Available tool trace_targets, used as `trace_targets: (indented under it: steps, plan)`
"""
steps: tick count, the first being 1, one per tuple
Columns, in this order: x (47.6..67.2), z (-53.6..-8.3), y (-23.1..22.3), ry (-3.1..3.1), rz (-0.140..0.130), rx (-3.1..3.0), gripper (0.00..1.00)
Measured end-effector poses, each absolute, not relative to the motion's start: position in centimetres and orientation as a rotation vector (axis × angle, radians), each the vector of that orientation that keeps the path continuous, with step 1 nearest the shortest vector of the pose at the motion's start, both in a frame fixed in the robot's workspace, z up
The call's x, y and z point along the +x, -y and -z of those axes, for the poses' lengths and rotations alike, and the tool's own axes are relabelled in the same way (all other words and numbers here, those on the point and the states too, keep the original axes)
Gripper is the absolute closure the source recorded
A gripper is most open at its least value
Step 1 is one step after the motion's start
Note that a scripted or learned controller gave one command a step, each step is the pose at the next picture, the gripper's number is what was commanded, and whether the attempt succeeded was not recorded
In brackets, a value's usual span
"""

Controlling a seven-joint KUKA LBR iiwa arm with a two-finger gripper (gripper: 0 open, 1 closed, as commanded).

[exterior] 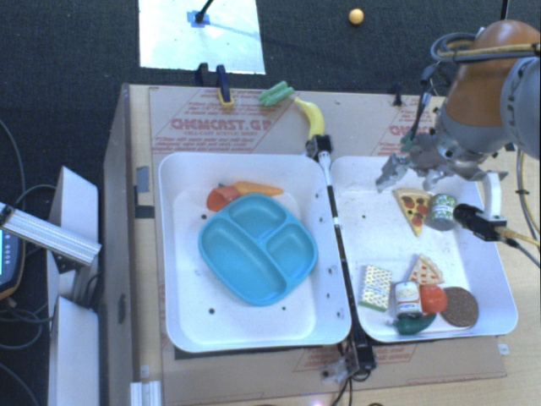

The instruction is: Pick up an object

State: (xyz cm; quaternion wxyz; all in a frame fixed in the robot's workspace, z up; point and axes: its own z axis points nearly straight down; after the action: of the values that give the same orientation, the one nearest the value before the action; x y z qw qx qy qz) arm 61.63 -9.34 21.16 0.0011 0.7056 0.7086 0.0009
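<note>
Hovering: hand [416, 169] is sitting open and empty, pizza slice [414, 209] lying just below it, tip pointing away.

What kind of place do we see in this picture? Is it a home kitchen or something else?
Probably a robot lab bench, not a kitchen. A grey arm reaches over two white bins set on a board. The bins hold toy food, such as a pizza slice, and a blue divided tray.

A grey arm [516, 100] is seen at two o'clock, capped by an orange band [494, 62], with black cables looped alongside.
</note>
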Motion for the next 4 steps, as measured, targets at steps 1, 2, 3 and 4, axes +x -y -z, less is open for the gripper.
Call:
trace_targets:
  steps: [1, 2, 3, 4]
  plan:
    - [62.3, -22.7, 13.0, -2.221, -0.002, 2.218, 0.0]
    - [61.0, -9.3, 16.7, -2.226, 0.001, 2.221, 0.0]
    - [67.0, -8.6, 20.5, -2.225, -0.006, 2.216, 0.0]
    - [64.1, -8.5, 16.4, -2.225, -0.003, 2.216, 0.0]
